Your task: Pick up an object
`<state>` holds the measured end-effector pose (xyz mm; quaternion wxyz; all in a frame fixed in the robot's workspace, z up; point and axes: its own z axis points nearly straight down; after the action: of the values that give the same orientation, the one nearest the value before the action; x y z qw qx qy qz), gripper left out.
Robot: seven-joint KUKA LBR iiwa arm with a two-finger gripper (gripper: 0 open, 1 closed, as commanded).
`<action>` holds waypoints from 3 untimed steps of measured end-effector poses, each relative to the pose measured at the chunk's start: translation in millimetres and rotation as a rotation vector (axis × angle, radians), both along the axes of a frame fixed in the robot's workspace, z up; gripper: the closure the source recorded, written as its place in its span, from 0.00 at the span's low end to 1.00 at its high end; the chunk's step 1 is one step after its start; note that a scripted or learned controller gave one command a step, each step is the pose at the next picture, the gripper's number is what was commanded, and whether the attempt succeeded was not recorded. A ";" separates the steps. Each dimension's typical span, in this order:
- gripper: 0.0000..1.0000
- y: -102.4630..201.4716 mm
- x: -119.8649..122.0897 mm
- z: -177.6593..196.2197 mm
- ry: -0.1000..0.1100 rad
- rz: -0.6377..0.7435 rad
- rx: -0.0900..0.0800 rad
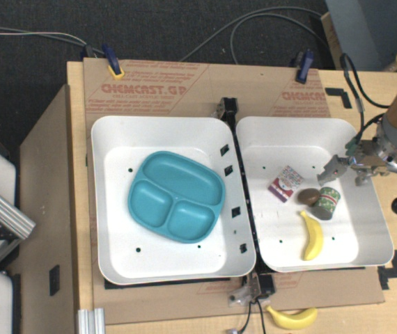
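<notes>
A: Why was the teal divided plate (176, 196) alone in the left bin (108, 207)?

B: Likely kept as a drop spot. The pickable things lay in the right bin (366, 245): banana (313, 236), green can (327, 201), small packet (284, 184).

A: And the gripper (346, 169)?

B: Spread and holding nothing, poised just right of the can, probably lining up.

Flat brown cardboard-covered bench (184, 75), printed with red letters along the far edge. Directly on it, two shallow white plastic bins side by side: left bin (108, 186) and right bin (372, 221), touching in the middle. At the near edge, a yellow banana (292, 317).
</notes>
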<state>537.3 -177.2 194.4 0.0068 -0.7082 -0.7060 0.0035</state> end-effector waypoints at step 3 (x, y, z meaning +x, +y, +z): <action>0.00 7.2 -0.2 -107.6 -0.010 0.003 -0.002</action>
<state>537.1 -170.1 86.7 0.0028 -0.7071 -0.7071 0.0007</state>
